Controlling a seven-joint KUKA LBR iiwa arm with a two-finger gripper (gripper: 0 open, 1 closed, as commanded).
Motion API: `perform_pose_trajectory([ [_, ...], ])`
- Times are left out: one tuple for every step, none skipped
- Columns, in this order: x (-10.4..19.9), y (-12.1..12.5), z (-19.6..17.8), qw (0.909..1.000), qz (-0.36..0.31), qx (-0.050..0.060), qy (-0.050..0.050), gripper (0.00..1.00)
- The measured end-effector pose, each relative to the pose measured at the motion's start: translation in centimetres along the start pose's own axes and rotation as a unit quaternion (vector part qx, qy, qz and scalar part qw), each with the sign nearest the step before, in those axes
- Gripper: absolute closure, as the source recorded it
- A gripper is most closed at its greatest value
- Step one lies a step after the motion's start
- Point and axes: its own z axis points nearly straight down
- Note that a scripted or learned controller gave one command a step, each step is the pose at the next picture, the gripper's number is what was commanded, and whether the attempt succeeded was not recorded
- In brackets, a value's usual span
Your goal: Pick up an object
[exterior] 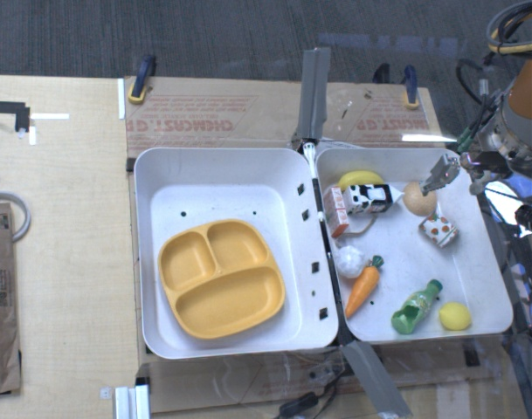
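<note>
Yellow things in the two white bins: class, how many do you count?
3. A yellow divided plastic tray in the left bin; in the right bin, a yellow banana at the back and a small yellow lemon front right. None seems hidden.

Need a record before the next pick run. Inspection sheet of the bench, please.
Surface: two white bins; left bin, right bin.
Job's things: right bin holds banana, cow toy, small carton, beige ball, dotted cube, carrot, green bottle, lemon.
Clutter: yellow divided tray in left bin.
Grippers: gripper above right bin's far right, near the beige ball; jaws' state unclear.
Cables: bundle at far right.
Surroundings: cardboard, blue clamps.
</note>
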Motion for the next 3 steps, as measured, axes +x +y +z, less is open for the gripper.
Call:
perform_pose_trajectory([
  [6.8,0.3,14.6,0.9999,0.012,-0.002,0.000,0.00],
  [9.3,6.4,4.5,0.9987,-0.051,-0.002,-0.001,0.00],
  [5.5,-1.5,14.6,0.9983,-0.058,-0.001,0.000,0.00],
])
